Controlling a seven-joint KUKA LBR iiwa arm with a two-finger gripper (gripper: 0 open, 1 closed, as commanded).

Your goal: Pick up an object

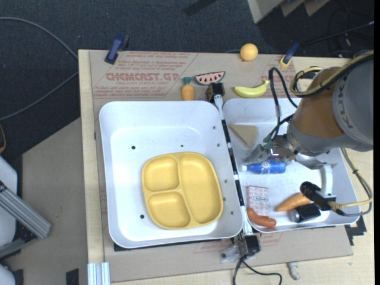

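Glossy yellow plastic tray (181, 190), smooth white plastic bins (113, 159), matt cardboard bench (142, 76)

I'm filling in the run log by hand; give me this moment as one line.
arm: over right white bin | gripper: low beside blue plastic bottle, grasp unclear | left white bin: yellow divided plate

We saw the arm (332, 108) over the right bin (246, 108), its gripper (268, 153) just above a blue bottle (267, 168); a yellow divided plate (181, 190) lay in the left bin (119, 129).
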